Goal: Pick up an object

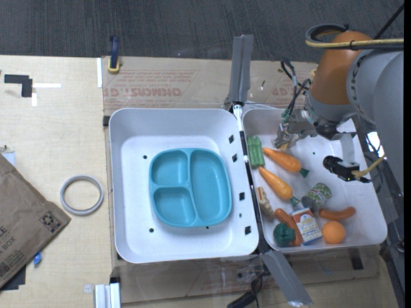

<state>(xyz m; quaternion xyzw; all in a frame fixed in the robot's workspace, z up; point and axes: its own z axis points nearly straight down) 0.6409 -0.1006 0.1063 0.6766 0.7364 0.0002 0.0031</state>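
One gripper point(285, 138) hovering over the right bin point(372, 233), finger state indiscernible, arm point(366, 76) obscuring the bin's far corner.

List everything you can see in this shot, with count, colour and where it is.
Bins: 2, white, side by side on the bench.
Tray: 1, teal, three compartments, in the left bin.
Carrots: 2, orange, right bin, upper middle.
Green strip: 1, right bin, left wall.
Can: 1, green, right bin.
Orange: 1, right bin, near corner.
Sausage: 1, red-orange, by the orange.
Carton: 1, small, right bin.
Tape ring: 1, grey, bench left.
Cardboard box: 1, brown, far left.
Arm: 1, grey and orange.
Gripper: 1, above the carrots.
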